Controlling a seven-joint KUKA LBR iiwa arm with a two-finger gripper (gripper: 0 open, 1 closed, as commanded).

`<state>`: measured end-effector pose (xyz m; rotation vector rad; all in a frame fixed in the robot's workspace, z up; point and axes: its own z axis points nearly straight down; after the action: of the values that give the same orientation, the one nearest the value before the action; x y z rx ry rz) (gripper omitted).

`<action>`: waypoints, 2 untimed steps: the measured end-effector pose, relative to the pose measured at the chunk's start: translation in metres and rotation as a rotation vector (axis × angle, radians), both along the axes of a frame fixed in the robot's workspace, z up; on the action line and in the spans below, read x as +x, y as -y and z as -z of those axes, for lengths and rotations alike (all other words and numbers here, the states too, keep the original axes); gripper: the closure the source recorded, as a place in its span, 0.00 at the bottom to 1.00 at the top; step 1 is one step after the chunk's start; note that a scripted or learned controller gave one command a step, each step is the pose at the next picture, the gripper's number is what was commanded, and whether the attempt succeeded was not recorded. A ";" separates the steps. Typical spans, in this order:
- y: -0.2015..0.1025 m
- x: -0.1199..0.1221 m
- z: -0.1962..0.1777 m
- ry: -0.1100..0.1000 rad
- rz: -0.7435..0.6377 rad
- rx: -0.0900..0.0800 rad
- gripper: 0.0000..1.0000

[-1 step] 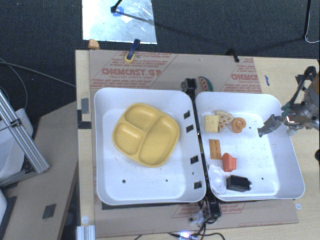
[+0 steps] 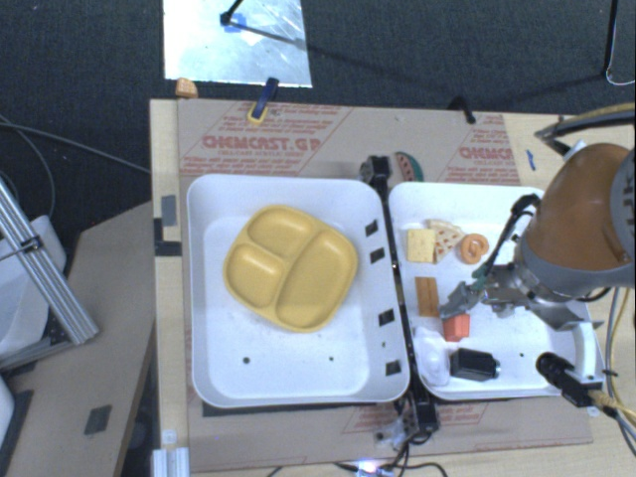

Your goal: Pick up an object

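A: While the arm [image 2: 581,232] leans in from the right, the end effector [image 2: 459,301] sits low in the right bin [image 2: 517,381], right above a red block [image 2: 456,327]. I can't tell whether it is released or clenched, nor whether it grips the block.

B: What else is close by?

A: A tan bar [image 2: 426,296] just beside it, a black piece [image 2: 474,365] below, a cheese slice [image 2: 421,244] and a small ring [image 2: 473,247] further up.

B: Risks?

A: My guess is a closing grasp could nudge the bar or tip the block, since they crowd together. The block could also slip away on the smooth bin floor.

B: And the surroundings?

A: The left bin [image 2: 214,366] holds a yellow tray [image 2: 290,266]. Both bins rest on a cardboard-covered bench [image 2: 328,137], with dark carpet [image 2: 79,48] around and a shiny sheet [image 2: 238,28] beyond.
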<state>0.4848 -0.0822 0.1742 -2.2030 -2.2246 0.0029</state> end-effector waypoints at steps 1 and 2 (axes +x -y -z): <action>0.002 0.001 0.094 0.008 0.009 -0.005 0.00; -0.015 0.005 -0.015 0.022 0.004 -0.007 0.00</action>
<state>0.4897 -0.0673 0.1896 -2.2215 -2.2345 -0.0137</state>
